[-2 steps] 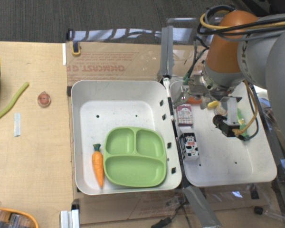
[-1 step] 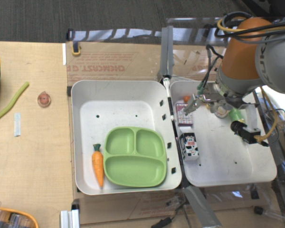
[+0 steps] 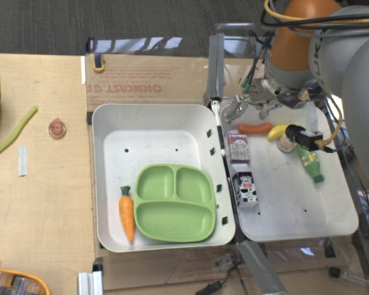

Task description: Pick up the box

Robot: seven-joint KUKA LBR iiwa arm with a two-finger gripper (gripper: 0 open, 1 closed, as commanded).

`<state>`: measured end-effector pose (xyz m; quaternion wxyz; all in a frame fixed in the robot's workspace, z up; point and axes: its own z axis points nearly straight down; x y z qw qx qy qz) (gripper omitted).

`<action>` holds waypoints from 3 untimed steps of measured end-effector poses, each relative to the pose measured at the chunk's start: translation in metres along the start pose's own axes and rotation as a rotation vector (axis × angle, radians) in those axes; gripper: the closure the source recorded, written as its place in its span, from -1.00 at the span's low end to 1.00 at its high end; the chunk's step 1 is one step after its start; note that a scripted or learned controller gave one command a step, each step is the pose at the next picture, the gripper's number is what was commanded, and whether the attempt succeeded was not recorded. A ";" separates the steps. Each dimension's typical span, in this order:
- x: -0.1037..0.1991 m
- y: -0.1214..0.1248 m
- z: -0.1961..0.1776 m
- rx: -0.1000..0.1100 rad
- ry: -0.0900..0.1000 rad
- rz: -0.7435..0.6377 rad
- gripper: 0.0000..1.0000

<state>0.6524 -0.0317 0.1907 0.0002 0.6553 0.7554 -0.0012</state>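
1. Two-finger gripper [image 3: 251, 105]: poised above the far end of the right white bin [image 3: 332, 220], nothing seen in its grasp; whether spread or closed, cannot tell at this slant
2. Small pink-and-white cardboard box [image 3: 237, 147]: lying flat just below the gripper in the view, slightly to its left, close to the bin's left wall
3. Black-and-white patterned box [image 3: 246, 189]: further from the gripper along that same wall, well apart from it, just beyond the pink one; either of the 2 could be the target, the pink one judged likelier for being nearer
4. Orange sausage-shaped toy [image 3: 254, 128] and yellow banana-like piece [image 3: 277, 132]: directly under the gripper, between it and the pink box; green bottle [image 3: 311, 165] off to the gripper's other side
5. Handling, as a judgement: probably light, thin card, stiff along edges yet easily crushed across broad faces; glossy print likely a bit slippery
6. Best hold: across the 2 long sides, near mid-length, with gentle force; wall-side clearance looks tight, so slight rotation or nudging inward possibly needed
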 end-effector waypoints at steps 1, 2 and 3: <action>0.008 -0.046 0.000 0.001 0.000 0.013 -1.00; 0.000 -0.010 0.000 0.000 0.000 0.079 -1.00; 0.004 -0.054 0.000 0.002 0.001 0.146 -1.00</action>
